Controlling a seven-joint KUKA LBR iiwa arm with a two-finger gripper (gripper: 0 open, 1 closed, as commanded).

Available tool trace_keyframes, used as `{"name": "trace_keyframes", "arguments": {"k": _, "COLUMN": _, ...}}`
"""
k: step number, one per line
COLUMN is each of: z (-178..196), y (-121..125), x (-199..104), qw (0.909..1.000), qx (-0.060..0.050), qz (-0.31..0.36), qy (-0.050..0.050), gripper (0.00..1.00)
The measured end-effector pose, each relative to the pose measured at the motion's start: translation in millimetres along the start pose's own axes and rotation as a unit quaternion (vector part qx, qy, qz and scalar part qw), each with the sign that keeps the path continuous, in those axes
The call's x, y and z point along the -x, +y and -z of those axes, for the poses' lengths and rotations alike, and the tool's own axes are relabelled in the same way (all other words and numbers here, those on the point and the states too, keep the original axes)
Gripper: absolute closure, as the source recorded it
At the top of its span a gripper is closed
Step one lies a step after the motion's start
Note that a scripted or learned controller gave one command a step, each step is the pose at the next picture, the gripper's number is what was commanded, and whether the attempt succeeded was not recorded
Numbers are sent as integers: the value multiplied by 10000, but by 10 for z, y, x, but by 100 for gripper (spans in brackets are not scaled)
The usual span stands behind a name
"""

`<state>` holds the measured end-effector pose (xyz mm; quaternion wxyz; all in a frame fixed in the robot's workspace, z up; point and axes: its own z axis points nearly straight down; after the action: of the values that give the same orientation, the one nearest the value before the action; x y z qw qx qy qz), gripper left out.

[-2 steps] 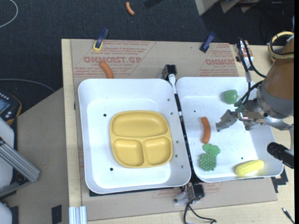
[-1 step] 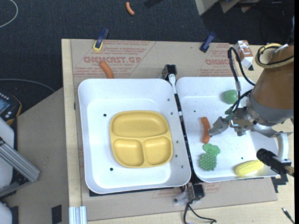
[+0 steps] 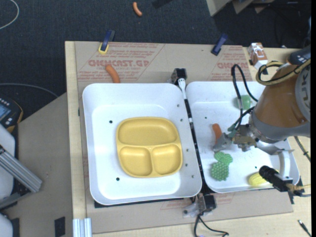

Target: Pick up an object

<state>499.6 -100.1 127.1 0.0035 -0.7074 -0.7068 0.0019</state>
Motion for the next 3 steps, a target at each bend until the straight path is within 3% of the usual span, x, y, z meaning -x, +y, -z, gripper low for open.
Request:
{"name": "trace_keyframes", "arguments": {"k": 1, "z": -444, "y": -1, "x": -5, "qw": 10000, "qx": 21, "qz": -5, "qy": -3, "gripper": 0}}
{"name": "trace_keyframes", "arguments": {"k": 2, "z": -320, "y": 7, "x": -2, "qw": 10000, "qx": 47, "qz": -10, "qy": -10, "gripper": 100}}
{"name": "trace_keyframes", "arguments": {"k": 3, "z": 160, "y": -77, "x": 3, "qw": 10000, "qx": 64, "qz": 2, "qy": -20, "gripper": 100}}
